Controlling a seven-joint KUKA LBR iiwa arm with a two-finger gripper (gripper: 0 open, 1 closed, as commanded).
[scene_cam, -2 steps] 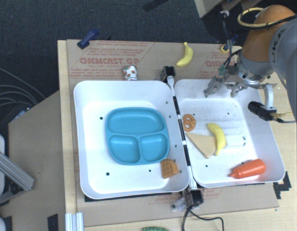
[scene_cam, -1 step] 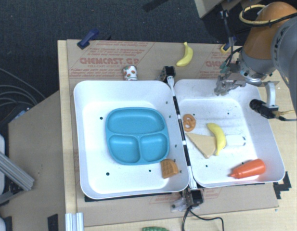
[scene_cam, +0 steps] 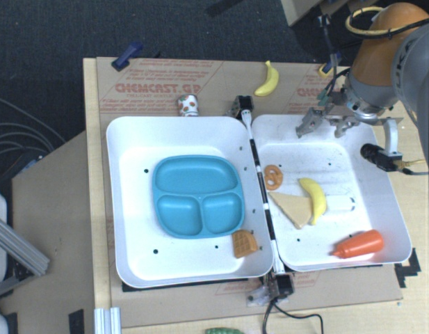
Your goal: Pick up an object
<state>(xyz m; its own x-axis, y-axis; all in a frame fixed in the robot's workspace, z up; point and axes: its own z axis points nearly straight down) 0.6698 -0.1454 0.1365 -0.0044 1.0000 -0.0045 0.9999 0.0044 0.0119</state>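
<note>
A: What lies nearest in the right white plastic bin point(scene_cam: 381, 207)?
B: An orange toy carrot point(scene_cam: 357, 244) at its front. Farther in, a yellow plastic banana point(scene_cam: 314, 198) touches a tan wedge point(scene_cam: 290, 207), beside a small brown pretzel point(scene_cam: 273, 177).
A: And the two-finger metal gripper point(scene_cam: 324, 120)?
B: It hangs over the bin's far rim, fingers spread, clasping nothing.

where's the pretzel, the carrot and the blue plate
pretzel point(scene_cam: 273, 177), camera view, on its middle
carrot point(scene_cam: 358, 244), camera view, mid-body
blue plate point(scene_cam: 174, 181), camera view, on its big upper compartment
</note>
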